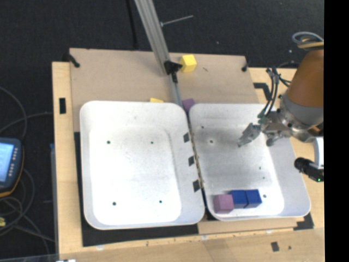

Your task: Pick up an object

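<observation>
Poised with fingers apart over right shallow white bin [283, 162]: grey two-finger claw [259, 135], gripping nothing. Near that bin's front edge, touching side by side: pale purple cube [223, 202] and two dark blue blocks [245, 198].

A single camera is fixed high above the bench [136, 64] and looks down at a slant, so the far edge sits toward the top of the frame and the near edge toward the bottom; it stands far enough off to take in both white bins whole, the left bin [90, 146] and the right bin [283, 162] side by side; dark floor surrounds the bench on the top and left; the arm [308, 86] enters from the right side; a slanted metal rail [152, 26] rises toward the lens from the bench's far edge.
</observation>
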Tool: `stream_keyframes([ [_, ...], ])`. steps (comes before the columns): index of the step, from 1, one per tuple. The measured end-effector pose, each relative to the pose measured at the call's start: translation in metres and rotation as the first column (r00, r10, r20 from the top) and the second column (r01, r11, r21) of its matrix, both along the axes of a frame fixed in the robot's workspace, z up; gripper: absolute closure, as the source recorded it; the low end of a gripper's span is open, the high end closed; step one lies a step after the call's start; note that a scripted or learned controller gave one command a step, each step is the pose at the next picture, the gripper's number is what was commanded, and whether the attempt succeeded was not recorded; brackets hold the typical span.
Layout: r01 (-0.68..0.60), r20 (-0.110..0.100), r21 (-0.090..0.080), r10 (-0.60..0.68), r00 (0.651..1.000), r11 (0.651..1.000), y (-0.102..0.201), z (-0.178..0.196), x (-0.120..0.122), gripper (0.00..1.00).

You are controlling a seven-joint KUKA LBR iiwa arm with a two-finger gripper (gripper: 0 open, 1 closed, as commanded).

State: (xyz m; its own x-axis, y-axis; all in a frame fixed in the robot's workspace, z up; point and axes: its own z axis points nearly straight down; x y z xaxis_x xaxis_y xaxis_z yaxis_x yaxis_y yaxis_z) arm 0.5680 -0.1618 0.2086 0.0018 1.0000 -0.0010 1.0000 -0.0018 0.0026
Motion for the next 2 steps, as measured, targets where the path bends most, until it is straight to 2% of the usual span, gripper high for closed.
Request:
stream_keyframes([
  [1, 0.004, -0.010, 0.002, -0.004, 1.000, 1.000, -0.032, -0.058, -0.074, 0.00],
  [2, -0.006, 0.008, -0.002, 0.006, 1.000, 1.000, -0.013, 0.043, -0.079, 0.00],
])
